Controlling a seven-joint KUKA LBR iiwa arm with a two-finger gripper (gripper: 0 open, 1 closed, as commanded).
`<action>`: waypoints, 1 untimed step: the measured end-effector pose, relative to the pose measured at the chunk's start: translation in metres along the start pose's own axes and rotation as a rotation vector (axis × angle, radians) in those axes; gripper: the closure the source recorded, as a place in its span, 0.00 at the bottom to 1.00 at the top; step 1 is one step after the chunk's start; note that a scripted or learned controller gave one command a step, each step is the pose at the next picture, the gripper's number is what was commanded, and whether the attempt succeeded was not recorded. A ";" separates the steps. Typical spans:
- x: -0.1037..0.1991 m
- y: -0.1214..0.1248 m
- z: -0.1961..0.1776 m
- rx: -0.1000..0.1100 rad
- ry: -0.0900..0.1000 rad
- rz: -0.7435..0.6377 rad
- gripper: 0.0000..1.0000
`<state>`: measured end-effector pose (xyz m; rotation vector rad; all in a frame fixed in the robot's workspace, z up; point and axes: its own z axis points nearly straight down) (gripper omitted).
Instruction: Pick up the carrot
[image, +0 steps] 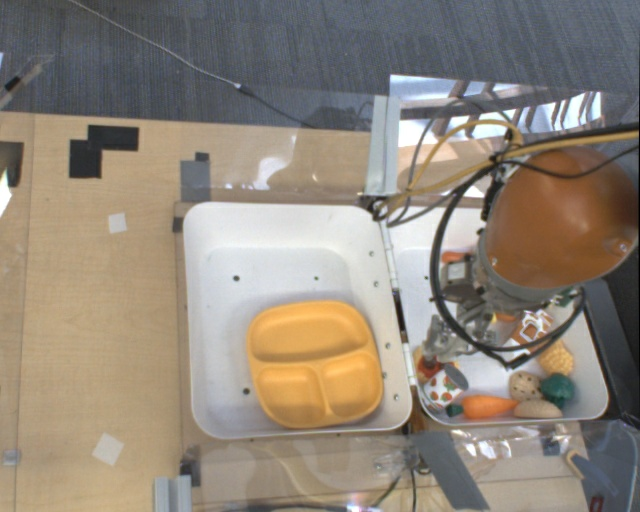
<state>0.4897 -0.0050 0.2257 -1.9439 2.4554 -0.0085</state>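
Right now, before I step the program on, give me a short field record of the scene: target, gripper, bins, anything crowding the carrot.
target: carrot, lying flat near the front edge of the right bin
gripper: gripper low over the right bin's left side, behind and left of the carrot; nothing seen held
arm: orange band above the right bin
neighbours: beige round piece, dark green piece and yellow corn-like piece to the carrot's right; red-and-white item to its left
left bin: left bin holds a yellow divided plate
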 end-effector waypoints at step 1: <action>-0.038 -0.020 0.042 -0.007 -0.001 -0.055 1.00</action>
